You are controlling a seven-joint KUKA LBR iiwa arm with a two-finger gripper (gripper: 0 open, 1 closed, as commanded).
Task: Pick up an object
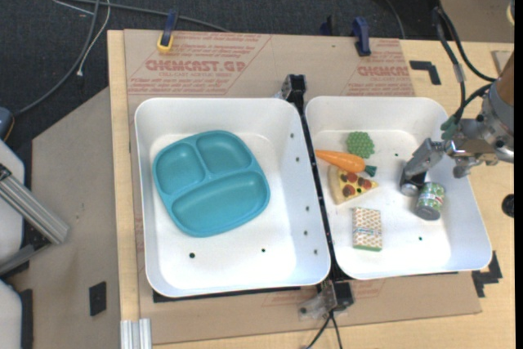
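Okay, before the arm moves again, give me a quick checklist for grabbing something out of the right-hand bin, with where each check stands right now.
1. Gripper over the right bin: ok.
2. Small can close under the gripper, apart from the other items: ok.
3. Can between the fingers: cannot tell.
4. Carrot lies over the pizza slice, touching; awkward target: not ok.
5. Patterned block lies alone with free space around it: ok.
6. Broccoli sits right by the carrot: not ok for a clean grasp.

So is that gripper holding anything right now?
Gripper: cannot be told; it sits over the right bin, right beside the small can.
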